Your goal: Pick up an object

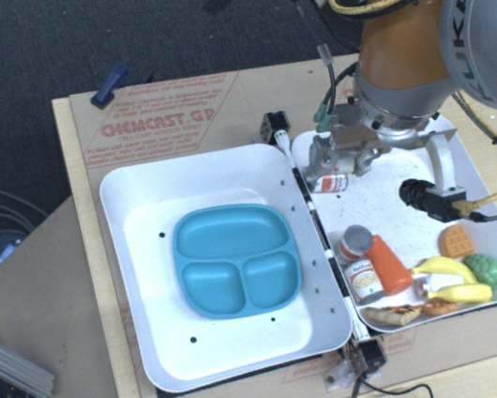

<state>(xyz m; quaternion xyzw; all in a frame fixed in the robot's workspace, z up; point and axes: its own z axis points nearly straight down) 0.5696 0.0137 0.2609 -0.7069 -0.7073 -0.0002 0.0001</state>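
Over right bin (496,226), arm (419,30) low at far left corner, gripper (333,164) just above small white-red can (329,183), spread or pinching impossible to tell; best centred on can, closed firmly, lifted straight, clear of bin wall.

Fixed overhead camera — slanted down (mid-distance) — over both bins (136,261).
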